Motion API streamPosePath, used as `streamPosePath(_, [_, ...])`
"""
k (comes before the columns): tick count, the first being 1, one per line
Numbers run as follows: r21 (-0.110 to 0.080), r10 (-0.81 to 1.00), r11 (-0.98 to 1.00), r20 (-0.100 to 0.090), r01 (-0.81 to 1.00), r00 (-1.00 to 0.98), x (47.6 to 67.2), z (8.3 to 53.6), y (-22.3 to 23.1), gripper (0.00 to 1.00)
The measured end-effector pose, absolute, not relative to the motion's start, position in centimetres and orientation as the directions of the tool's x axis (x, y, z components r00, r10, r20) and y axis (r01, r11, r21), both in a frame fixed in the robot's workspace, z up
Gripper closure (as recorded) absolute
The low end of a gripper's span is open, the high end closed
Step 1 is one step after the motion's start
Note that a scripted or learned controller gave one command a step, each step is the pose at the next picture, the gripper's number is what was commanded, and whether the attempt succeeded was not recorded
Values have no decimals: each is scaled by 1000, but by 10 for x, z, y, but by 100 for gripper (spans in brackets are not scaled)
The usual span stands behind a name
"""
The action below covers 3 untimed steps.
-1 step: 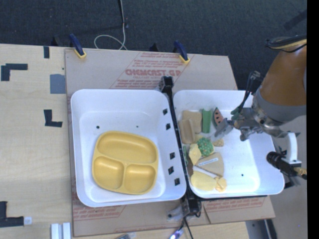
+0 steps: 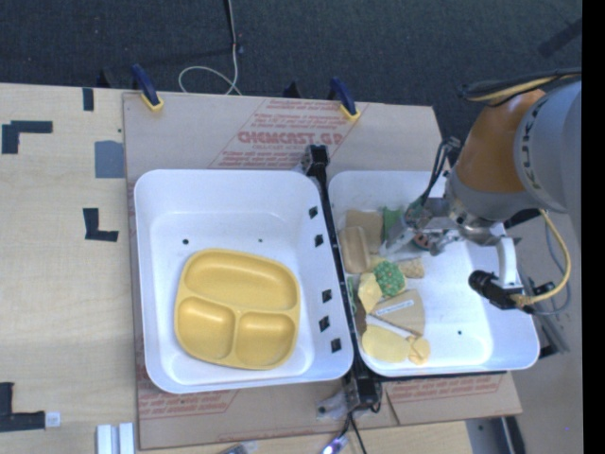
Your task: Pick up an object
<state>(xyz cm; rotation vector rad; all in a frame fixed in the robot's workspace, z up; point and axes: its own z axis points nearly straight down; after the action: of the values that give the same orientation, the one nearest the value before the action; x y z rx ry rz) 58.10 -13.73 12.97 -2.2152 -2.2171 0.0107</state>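
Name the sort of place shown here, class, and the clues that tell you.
Probably a robotics lab bench: a grey arm reaches over two white bins, one holding a yellow divided tray, on clamped cardboard.

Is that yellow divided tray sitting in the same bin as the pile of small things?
No, the yellow tray lies in the left bin, apart from them.

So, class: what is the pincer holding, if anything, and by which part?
It cannot be told: the pincer hangs low over the food pile in the right bin.
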Motion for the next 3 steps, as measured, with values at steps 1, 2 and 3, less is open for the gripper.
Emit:
streamPosePath(1, [2, 1000, 2, 0, 1000, -2, 623, 97, -144, 0])
streamPosePath(2, [1, 1000, 2, 6, 1000, -2, 625, 106, -142, 100])
streamPosePath(3, [-5, 1000, 5, 3, 1000, -5, 550, 187, -76, 100])
